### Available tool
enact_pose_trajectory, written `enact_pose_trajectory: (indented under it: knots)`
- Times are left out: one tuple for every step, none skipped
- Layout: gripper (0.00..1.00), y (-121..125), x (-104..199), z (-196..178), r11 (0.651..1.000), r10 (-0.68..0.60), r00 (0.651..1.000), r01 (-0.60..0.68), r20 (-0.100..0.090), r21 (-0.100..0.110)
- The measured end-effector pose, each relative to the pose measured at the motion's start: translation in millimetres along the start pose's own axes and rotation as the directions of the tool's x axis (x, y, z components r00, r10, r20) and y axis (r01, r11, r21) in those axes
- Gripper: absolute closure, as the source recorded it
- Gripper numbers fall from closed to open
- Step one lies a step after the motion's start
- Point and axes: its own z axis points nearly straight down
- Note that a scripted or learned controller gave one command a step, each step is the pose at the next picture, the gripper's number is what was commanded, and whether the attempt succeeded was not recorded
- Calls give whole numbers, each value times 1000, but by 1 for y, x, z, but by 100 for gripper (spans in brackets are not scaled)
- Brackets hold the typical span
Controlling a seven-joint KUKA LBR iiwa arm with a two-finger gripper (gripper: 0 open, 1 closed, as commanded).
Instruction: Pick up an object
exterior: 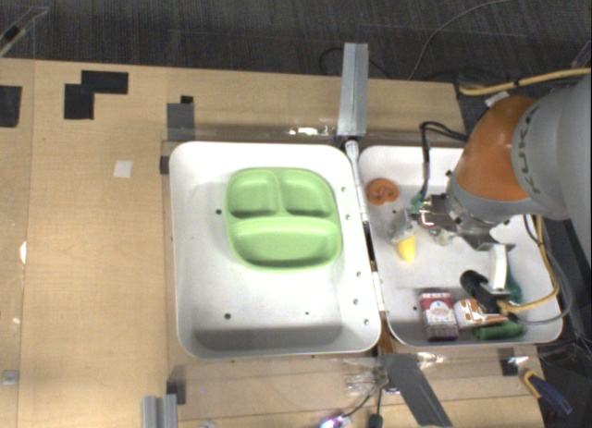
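My pincer (403,225) hangs low over the right bin (398,163), near its left wall, and I cannot tell whether it is released or clenched; nothing shows plainly in its grip. Just below it in the view lies a small yellow piece (405,249), loose on the bin floor, and I cannot tell if the two touch. Just above it and a little left sits a brown disc (381,191). Farther down, near the front rim, stands a red box (439,313), with a green thing (496,329) to its right. Beyond the wall on my pincer's left, the left bin (199,260) holds a green plate (282,216) with three compartments. Both bins rest on the wooden table (83,250).
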Motion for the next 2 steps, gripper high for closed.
enact_pose_trajectory:
  knots:
    - [100, 3, 3, -12, 1000, -2, 1000, 2, -5, -5]
    - [100, -41, 57, -141, 999, -44, 999, 44, -2, 13]
